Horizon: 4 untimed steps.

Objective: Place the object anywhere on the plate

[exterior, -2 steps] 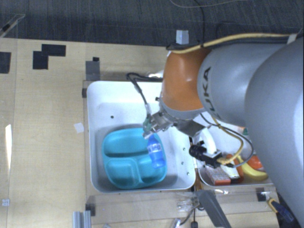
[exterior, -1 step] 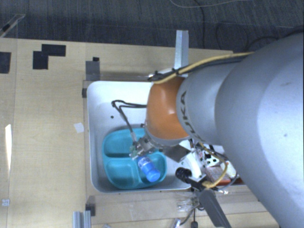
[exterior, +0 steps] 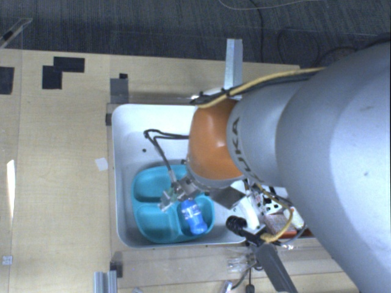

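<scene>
Dark grey carpet (exterior: 122, 11) fills the top of the camera view, with a thin cable (exterior: 287, 2) looping across it; below lies the pale wooden bench (exterior: 55, 163), marked with black tape squares (exterior: 61, 71). A white bin (exterior: 122, 163) sits on the bench, holding a blue divided plate (exterior: 149, 215) with compartments. The grey arm (exterior: 330, 151), with its orange band (exterior: 211, 142), covers the right half of the bin and everything beyond it. The gripper (exterior: 173, 195) hangs over the plate's middle, its metal fingers (exterior: 166, 199) small and blurred, so I cannot tell whether they are open or closed. A blue bottle-like object (exterior: 192, 217) rests on the plate's lower right compartment, just beside the fingers. A black cable (exterior: 156, 140) arcs across the bin floor above the plate.
</scene>
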Each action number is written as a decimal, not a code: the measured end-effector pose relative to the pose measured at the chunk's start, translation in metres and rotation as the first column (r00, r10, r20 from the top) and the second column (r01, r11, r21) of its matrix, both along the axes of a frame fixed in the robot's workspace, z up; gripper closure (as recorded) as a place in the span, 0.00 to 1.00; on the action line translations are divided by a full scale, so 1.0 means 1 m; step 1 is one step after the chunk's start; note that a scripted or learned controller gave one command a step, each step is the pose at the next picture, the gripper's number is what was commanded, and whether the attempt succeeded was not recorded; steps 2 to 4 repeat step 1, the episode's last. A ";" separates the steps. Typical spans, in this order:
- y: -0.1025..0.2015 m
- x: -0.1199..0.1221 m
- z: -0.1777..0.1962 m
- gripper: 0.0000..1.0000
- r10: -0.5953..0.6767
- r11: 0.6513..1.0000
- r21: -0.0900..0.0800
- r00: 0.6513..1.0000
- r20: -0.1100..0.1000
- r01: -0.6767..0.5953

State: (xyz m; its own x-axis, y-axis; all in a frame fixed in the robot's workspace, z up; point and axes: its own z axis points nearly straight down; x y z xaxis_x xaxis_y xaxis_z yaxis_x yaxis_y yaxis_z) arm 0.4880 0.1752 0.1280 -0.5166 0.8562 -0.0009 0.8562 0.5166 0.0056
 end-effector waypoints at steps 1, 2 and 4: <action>0.042 0.073 0.057 0.00 0.021 1.000 0.000 1.000 0.001 -0.021; 0.042 0.073 0.057 0.00 0.021 1.000 0.000 1.000 0.001 -0.021; 0.042 0.073 0.057 0.00 0.021 1.000 0.000 1.000 0.001 -0.021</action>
